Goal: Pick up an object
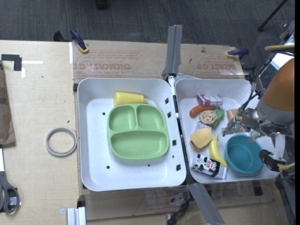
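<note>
Claw grip state unclear, over right bin of toys, green tray in left bin

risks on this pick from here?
1. The right bin is crowded: the gripper sits among the blue bowl, banana and cookie, so it could nudge neighbours or grab nothing.
2. The bowl's broad rim may slip from two fingers.

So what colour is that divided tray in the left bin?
Pale green divided tray, seen clearly in the camera view.
</note>
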`<state>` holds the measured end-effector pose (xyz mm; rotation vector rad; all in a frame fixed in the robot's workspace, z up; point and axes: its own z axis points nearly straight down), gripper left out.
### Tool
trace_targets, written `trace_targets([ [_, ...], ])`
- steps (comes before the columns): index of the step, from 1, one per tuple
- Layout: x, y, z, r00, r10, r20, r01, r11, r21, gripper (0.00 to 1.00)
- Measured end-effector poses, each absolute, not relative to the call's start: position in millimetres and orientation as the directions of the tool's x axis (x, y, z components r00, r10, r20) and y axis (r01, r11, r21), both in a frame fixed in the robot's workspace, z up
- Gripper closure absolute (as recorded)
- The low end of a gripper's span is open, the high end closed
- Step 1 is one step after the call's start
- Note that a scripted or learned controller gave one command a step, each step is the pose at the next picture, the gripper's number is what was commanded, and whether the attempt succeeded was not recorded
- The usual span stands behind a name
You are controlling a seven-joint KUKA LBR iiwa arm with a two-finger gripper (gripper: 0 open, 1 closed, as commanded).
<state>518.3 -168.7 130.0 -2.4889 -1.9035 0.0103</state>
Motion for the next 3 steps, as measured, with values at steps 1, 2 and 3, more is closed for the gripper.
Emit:
trace_targets([
  [1,482.7,-130.7,95.5,0.242,0.97,0.001,0.97,-0.242,0.012,0.0],
  [2,534.4,-111.0,88.2,0.284,0.959,-0.002,0.959,-0.284,-0.006,0.0],
  [3,609.0,-96.6,105.5,0.188,0.982,-0.002,0.982,-0.188,-0.007,0.0],
])
